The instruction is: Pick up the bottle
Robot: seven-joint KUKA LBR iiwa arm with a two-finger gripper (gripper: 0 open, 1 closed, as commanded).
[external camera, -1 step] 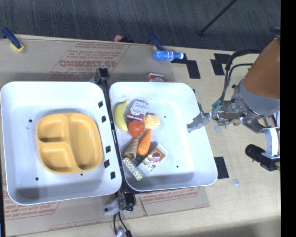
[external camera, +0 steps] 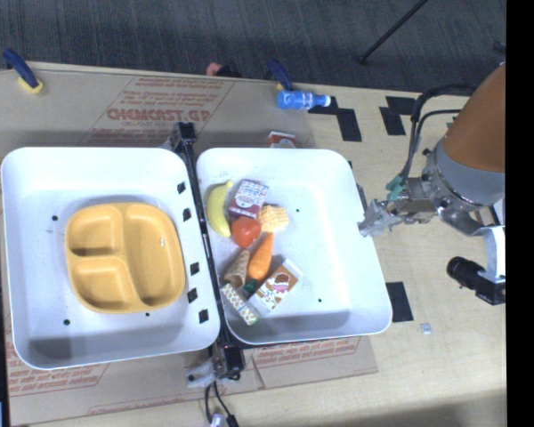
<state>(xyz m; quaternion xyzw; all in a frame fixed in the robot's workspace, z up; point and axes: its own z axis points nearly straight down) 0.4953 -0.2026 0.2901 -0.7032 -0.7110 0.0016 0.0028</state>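
We see blue bottle (external camera: 303, 100) lying on tabletop (external camera: 427, 363) behind right bin (external camera: 360, 265), outside it. Claw (external camera: 374, 222) beside bin's right rim, well apart from bottle; its state we cannot tell.

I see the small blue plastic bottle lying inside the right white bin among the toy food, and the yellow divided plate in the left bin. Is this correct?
Not quite. In the camera view the small blue plastic bottle lies outside the bins, on the bench beyond the right white bin, not among the toy food. The yellow divided plate does sit in the left bin.
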